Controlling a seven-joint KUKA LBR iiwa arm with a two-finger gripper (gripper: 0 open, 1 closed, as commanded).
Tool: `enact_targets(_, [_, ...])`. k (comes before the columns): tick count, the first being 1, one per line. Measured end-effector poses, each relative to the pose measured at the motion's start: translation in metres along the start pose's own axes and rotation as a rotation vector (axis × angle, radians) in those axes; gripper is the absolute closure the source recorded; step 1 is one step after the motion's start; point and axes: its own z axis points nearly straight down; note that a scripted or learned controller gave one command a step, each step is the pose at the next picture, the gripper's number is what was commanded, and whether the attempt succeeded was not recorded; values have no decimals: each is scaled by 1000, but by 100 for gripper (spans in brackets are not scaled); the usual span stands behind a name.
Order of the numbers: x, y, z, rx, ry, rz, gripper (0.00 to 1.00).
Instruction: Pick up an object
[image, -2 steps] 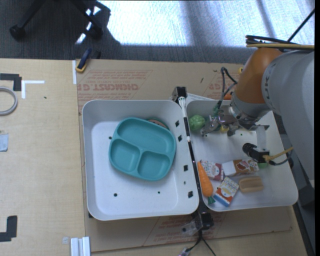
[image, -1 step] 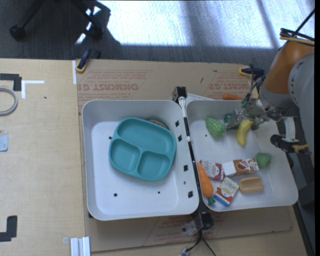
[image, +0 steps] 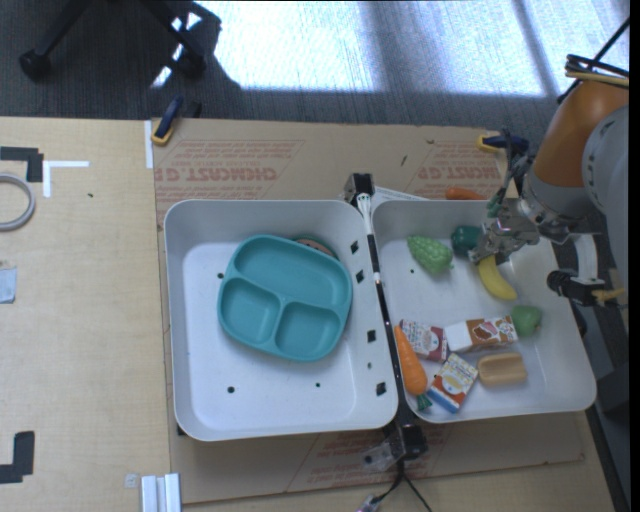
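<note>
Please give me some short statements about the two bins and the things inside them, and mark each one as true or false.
1. The teal tray lies in the left bin. True.
2. The carrot lies in the left bin. False: it is in the right bin, near the divider.
3. The hand is above the right bin, near the banana. True.
4. The teal tray has one compartment. False: it has three.

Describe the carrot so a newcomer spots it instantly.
Go to the right white bin and find its left wall. The long orange toy carrot lies along that wall near the front, beside a small red-and-white carton. It is the bin's long, tapered orange piece.
</note>
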Motion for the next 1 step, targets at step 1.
enact_targets(1, [67, -12, -68, -37, -2, 1, 100])
